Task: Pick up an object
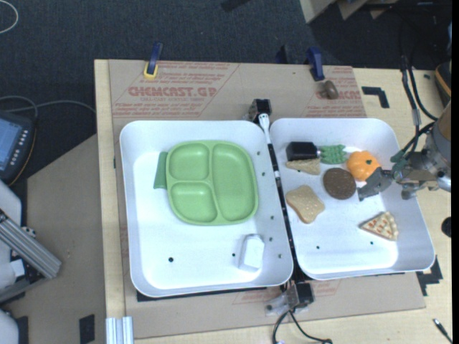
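The right bin (412, 253) holds several toy foods: an orange fruit (362, 165), a brown round cookie (339, 183), a bread slice (306, 203), a pizza slice (380, 226), a black block (301, 151), a green leafy piece (332, 153) and a tan cracker (305, 166). My gripper (376, 181) hangs low over the right side of this bin, just right of the cookie, below the orange fruit and above the pizza slice. I see nothing in its grasp.
The left bin (143, 249) bears a green divided plate (211, 181) and a small white block (251, 252) near its front right corner. The arm (427, 170) reaches in over the right bin's right rim. Clamps and cables sit along the bench's far edge.
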